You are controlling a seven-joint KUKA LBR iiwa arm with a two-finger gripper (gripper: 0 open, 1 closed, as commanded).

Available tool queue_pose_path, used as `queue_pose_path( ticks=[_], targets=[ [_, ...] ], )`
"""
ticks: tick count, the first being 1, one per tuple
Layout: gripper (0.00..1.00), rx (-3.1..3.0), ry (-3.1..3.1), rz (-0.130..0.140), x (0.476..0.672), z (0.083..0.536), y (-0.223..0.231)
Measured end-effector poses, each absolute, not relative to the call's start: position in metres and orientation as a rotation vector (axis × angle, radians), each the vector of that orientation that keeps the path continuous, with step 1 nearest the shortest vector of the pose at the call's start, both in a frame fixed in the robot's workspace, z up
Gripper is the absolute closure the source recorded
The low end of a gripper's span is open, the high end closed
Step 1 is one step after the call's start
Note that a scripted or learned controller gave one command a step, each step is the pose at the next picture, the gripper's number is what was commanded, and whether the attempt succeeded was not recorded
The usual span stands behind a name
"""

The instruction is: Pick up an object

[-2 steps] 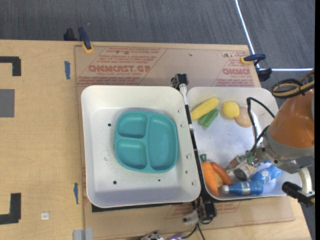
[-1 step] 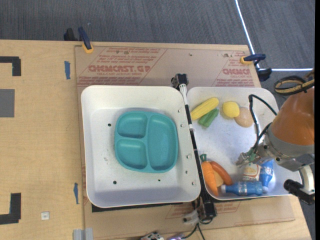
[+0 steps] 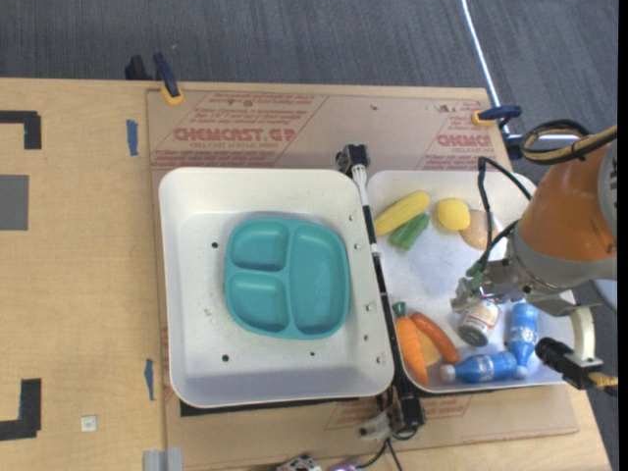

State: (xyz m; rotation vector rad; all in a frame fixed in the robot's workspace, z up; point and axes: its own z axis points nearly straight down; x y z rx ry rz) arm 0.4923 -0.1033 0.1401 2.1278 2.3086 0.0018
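The grey arm with the orange band is seen reaching in from the right over the right-hand shallow white bin, and the two-finger gripper is lowered among the clutter in that bin's near half. Whether the tool is spread or closed, and whether anything is caught in it, cannot be told, because the wrist covers it from above. Directly below the gripper a small silver-capped jar with a pale label is noted, lying tilted and touching or nearly touching the tool; it is judged the likely target. Just to its right an upright blue plastic bottle is seen, and a second blue bottle lying on its side lies close by at the near wall. An orange toy carrot and a larger orange vegetable lie to the left. At the far end a yellow corn cob, a green pod and a yellow lemon are recorded, well apart from the tool. The left-hand bin holds a teal divided plate. Risks judged: the round jar may roll or slip out on closing; the crowding bottles may be struck or wedged alongside; a neighbour may be pinched instead, giving a weak or empty lift.
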Motion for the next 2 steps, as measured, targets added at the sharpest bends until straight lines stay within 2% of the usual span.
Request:
queue_pose_path(
  ticks=[1,2],
  targets=[
    [1.00,2.120,2.319,0.000,0.479,0.131,-0.154],
    [1.00,2.124,2.312,0.003,0.480,0.087,-0.100]
  ],
)
